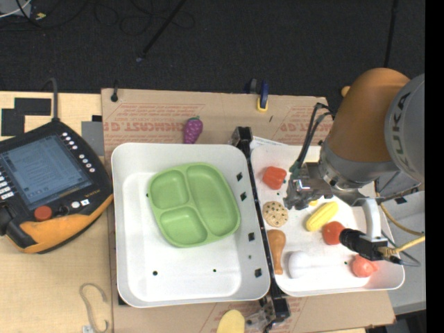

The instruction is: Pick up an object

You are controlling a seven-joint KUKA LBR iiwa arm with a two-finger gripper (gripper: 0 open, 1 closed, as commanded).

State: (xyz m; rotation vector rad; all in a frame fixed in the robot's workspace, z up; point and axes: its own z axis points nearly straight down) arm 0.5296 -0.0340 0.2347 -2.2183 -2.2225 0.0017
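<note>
- The step in hand looks like the reach: the gripper [300, 194] hangs low over the right bin [305, 286], among the toy foods, with nothing seen between its parts.
- Whether the gripper is released or clenched I cannot tell; the wrist and cables hide that end from above.
- The nearest candidates are the yellow corn-like piece [321, 215], just beside the gripper toward the arm, the cookie [275, 214], just beside it toward the left bin, and the red-orange pepper-like piece [274, 177], near it on the far side.
- The next move, as I judge it, calls for settling on one of these, centring over it and coming straight down; the pieces lie close together, so a skewed descent could nudge a neighbour instead.
- The right bin also holds a tan drumstick-shaped piece [277, 244], a white rounded piece [302, 263], a red tomato-like piece [332, 232] and another red piece [362, 265] near the front corner.
- The left bin [132, 255] holds a green divided plate [194, 203], its three compartments bare.
- On the desk [139, 109] outside the bins lie a purple grape-like toy [193, 130] behind the left bin, a yellow piece [231, 320] at the front edge, and a teach pendant [48, 182] far left.
</note>
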